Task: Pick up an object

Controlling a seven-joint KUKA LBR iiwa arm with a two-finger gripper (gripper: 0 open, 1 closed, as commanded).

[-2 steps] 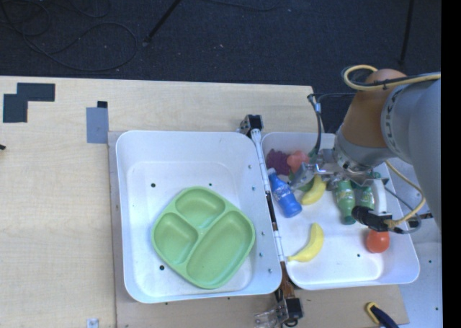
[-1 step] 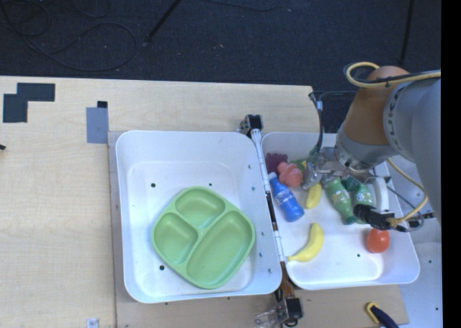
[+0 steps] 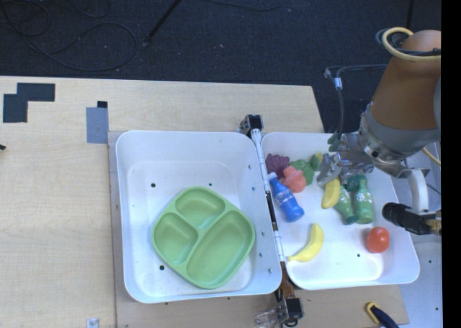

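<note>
Arm (image 3: 403, 96): grey with an orange band, reaching in from the right, wrist low over the far middle of the right bin.
Gripper (image 3: 337, 170): down among the toys in the right bin, just above the small banana and the green bottles; metal parts blurred together, so state of the tool cannot be told, and nothing clearly seen between its tips.
Right bin (image 3: 403, 269): shallow, white, touching the left bin along a shared middle rim.
Grapes (image 3: 276, 164): purple cluster at the far left of the right bin, touching the pink toy.
Pink toy (image 3: 294, 178): just right of the grapes, just above the blue bottle.
Blue bottle (image 3: 286, 200): lying tilted near the middle rim, white cap toward the far side.
Green toy (image 3: 308, 166): small leafy piece just left of the gripper, possibly a vegetable; too small to name.
Small banana (image 3: 330, 193): yellow, just under the gripper, beside the green bottles.
Green bottles (image 3: 355, 202): two, lying side by side and touching, right of the small banana.
Large banana (image 3: 310, 244): yellow, curved, near the front left of the right bin, apart from the rest.
Tomato (image 3: 377, 239): red, round, front right, below the green bottles.
Left bin (image 3: 137, 168): white, holding one plate.
Plate (image 3: 204, 236): green, three compartments, lying flat toward the front right of the left bin.
Bench (image 3: 50, 204): pale wood, bearing both bins.
</note>
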